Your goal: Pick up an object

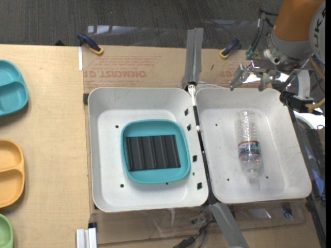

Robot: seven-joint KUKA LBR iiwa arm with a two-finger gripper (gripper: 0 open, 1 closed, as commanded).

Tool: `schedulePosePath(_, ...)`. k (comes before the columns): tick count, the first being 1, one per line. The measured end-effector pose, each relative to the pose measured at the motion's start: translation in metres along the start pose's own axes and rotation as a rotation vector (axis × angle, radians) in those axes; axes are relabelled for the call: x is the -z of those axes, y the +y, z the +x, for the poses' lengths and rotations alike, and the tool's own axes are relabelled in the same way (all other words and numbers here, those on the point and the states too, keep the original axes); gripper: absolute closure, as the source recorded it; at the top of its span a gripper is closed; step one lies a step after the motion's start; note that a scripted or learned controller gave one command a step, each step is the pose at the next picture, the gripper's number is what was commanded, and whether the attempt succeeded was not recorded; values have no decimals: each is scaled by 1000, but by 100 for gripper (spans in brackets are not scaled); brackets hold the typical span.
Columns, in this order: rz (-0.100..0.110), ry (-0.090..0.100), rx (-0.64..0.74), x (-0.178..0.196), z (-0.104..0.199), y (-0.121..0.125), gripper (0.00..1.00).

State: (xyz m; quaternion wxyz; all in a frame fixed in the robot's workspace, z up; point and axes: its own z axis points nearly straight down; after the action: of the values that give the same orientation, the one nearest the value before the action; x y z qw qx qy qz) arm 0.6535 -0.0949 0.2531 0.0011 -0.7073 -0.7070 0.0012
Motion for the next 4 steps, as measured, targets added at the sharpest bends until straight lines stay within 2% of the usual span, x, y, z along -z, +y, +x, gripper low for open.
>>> schedulePosePath(1,-3,-1,47,-144,-18,-31,0)
schedulePosePath(2,-3,-2,-142,-106,-108,-38,0)
schedulePosePath(3,2,10,-80,-163,-115,-115,0)
schedulePosePath(4,0,6,-65,-163,-113,-152,0)
